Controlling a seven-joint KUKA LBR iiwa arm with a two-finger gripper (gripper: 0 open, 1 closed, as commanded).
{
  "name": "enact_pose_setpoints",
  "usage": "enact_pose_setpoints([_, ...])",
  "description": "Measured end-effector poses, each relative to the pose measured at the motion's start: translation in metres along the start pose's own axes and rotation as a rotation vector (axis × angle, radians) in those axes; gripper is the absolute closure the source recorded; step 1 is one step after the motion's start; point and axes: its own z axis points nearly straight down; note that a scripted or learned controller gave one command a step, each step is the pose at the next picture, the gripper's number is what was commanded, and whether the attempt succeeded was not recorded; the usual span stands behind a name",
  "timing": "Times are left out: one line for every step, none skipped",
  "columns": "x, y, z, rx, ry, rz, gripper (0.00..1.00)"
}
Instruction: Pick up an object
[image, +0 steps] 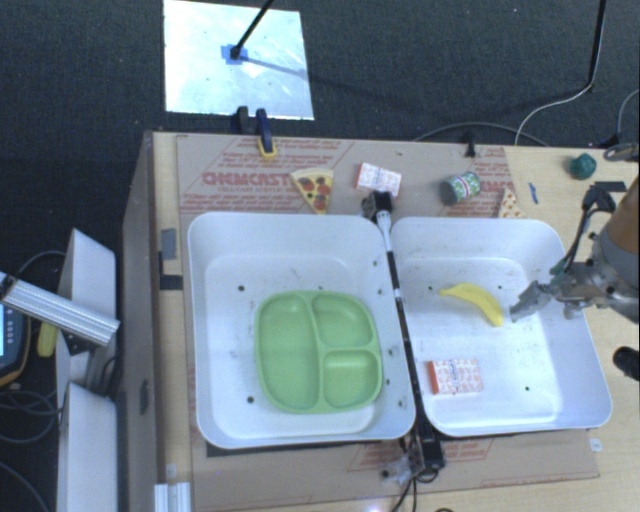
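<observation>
One banana (476, 302), perhaps one box (455, 376)

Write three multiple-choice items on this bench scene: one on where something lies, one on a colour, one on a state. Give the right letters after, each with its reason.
1. Where does the banana lie?
A. in the right bin
B. on the green tray
C. on the cardboard behind the bins

2. What colour is the divided tray in the left bin?
A. red
B. green
C. blue

3. How does the gripper stand to the banana?
A. it has lifted the banana clear of the bin
B. it presses the banana onto the tray
C. it sits beside the banana's right end, and the banana lies on the bin floor

Answers:
1. A, as the banana rests on the floor of the right bin, above the small red and white box.
2. B, as the tray is plainly light green.
3. C, as the banana lies flat on the bin floor with the gripper next to it.
</observation>
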Motion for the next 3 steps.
enact_pose_setpoints([0.075, 0.048, 0.018, -0.001, 0.002, -0.002, 0.00])
enact_pose_setpoints([0.040, 0.063, 0.103, 0.002, 0.000, 0.002, 0.00])
enact_pose_setpoints([0.040, 0.064, 0.091, -0.001, 0.000, 0.000, 1.00])
